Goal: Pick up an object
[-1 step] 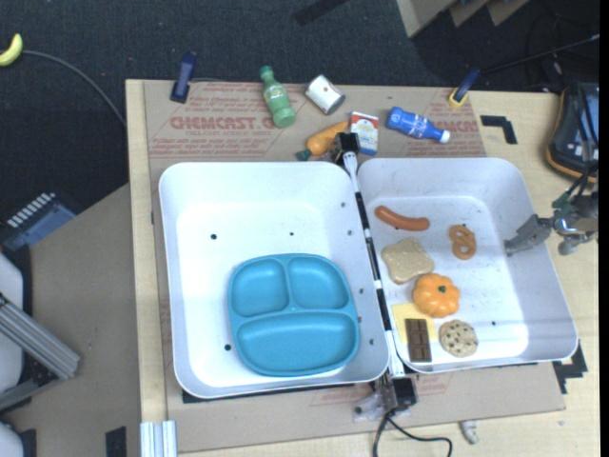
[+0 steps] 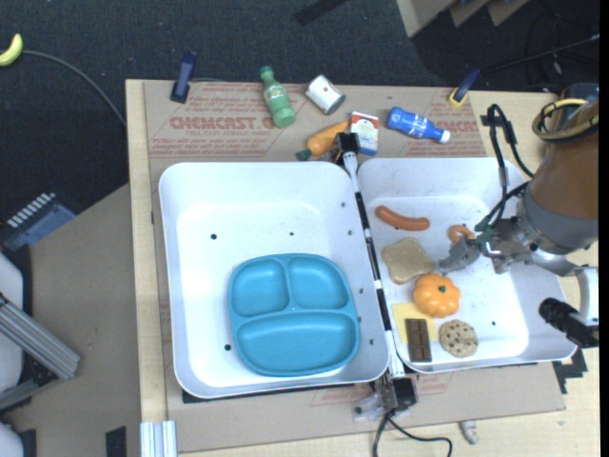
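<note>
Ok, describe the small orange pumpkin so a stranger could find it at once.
Start at the right-hand shallow white bin, the one without the blue divided plastic tray. Near its middle, just below the tan bread slice and above the round chocolate-chip cookie, sits the small orange pumpkin. It alone is round, ribbed and bright orange.

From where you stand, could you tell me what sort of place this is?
Probably a robotics lab bench: two shallow white bins, toy food such as a small orange pumpkin, and a grey robot arm reaching in.

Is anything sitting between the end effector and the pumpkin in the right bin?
Nothing visible. The end effector hangs just above and right of the pumpkin, with bare bin floor between them. The bread slice lies to the left, out of the way.
</note>
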### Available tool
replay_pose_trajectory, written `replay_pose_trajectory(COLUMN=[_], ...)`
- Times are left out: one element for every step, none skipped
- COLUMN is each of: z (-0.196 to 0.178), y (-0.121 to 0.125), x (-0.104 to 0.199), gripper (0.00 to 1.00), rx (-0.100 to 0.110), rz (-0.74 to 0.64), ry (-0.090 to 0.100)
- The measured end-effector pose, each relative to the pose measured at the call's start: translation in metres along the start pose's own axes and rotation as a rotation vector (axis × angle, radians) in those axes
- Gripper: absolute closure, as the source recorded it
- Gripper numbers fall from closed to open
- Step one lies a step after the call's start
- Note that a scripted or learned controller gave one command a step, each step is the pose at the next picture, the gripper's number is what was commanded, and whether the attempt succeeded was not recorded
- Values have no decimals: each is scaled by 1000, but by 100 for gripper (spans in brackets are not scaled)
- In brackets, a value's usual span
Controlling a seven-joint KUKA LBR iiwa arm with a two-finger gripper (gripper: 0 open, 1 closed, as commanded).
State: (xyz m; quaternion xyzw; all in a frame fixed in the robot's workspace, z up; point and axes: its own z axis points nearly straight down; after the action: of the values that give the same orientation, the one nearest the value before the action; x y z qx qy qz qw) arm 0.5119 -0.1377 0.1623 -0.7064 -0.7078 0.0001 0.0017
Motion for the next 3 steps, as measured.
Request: replay_pose_trajectory(z=[75, 65, -22], y=[-8, -7, 6], x=[29, 28, 110], gripper=[0, 100, 100], rx=[0, -3, -3], rz=[2, 3, 1], ry=[-1, -3, -1])
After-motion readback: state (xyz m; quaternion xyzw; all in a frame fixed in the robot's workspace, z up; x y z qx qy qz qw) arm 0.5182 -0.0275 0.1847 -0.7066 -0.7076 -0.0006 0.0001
